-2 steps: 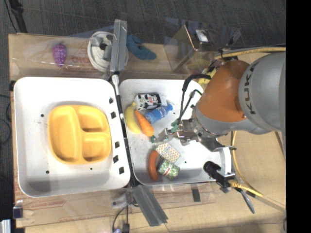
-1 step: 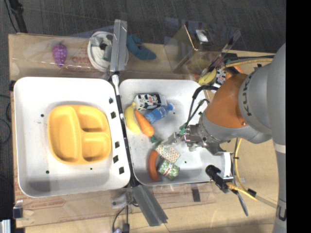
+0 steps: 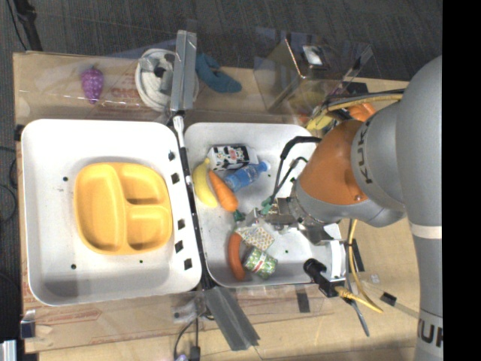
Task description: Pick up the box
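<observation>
A small white box with black print (image 3: 229,156) lies near the far edge of the right bin (image 3: 297,138). A second, chequered pale packet (image 3: 260,238) lies toward the bin's front, beside a green printed pack (image 3: 261,263). My gripper (image 3: 262,215) hangs low in the middle of the right bin, just above the chequered packet and well in front of the white box. The orange wrist band (image 3: 331,173) and the grey arm cover the bin's right half.
A yellow banana (image 3: 201,185), an orange carrot (image 3: 222,192), a blue bottle (image 3: 245,177) and a red sausage (image 3: 236,256) crowd the right bin's left side. The left bin (image 3: 45,149) holds a yellow divided tray (image 3: 124,205). Purple grapes (image 3: 92,83) lie behind the bins.
</observation>
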Controlling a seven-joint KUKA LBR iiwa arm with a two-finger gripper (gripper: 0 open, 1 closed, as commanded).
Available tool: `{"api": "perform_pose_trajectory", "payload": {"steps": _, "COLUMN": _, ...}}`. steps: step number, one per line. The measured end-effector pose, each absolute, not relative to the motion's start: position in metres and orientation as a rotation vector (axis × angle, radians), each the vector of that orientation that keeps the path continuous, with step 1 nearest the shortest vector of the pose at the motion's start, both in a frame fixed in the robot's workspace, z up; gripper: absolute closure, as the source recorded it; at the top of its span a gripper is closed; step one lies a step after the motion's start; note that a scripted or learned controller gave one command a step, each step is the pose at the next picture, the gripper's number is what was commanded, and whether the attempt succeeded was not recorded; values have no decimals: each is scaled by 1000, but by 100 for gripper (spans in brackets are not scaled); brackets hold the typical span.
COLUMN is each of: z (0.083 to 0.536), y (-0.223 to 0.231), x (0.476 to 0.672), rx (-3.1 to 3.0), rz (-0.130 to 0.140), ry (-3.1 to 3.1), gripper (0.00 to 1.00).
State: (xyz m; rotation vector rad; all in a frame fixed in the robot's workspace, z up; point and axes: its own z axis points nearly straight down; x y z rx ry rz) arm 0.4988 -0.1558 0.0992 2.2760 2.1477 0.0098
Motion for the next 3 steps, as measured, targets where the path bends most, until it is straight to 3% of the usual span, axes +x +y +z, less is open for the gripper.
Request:
{"api": "perform_pose_trajectory", "payload": {"steps": 1, "z": 110, "y": -153, "x": 501, "rx": 2270, "rz": 16, "ry": 2159, "gripper": 100}}
{"api": "perform_pose_trajectory", "payload": {"steps": 2, "z": 110, "y": -153, "x": 501, "rx": 2269, "rz": 16, "ry": 2159, "gripper": 0}}
{"api": "perform_pose_trajectory", "payload": {"steps": 3, "z": 98, "y": -159, "x": 501, "rx": 2495, "rz": 14, "ry": 1908, "gripper": 0}}
